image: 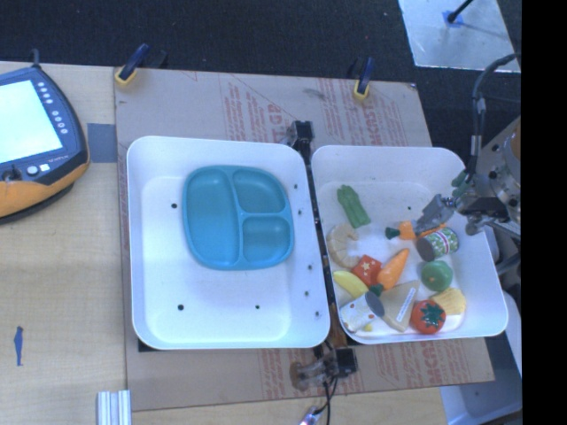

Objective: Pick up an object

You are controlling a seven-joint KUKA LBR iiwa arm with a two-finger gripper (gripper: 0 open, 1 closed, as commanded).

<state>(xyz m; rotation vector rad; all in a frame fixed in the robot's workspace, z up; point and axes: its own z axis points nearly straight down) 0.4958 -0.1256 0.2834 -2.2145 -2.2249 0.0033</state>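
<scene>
your gripper (440, 209) hangs low at the right bin's (399, 155) far-right side; whether it's spread or pinching, you cannot tell. just beneath it lie a small can (440, 241) and a green ball (436, 275), likely targets. the toy food is heaped here, so the blue plate (237, 216) sits alone in the left bin (159, 326).

Arm: enters from the right edge, wrist low.
Gripper (440, 209): pointing left and down, fingertips slightly parted.
</scene>
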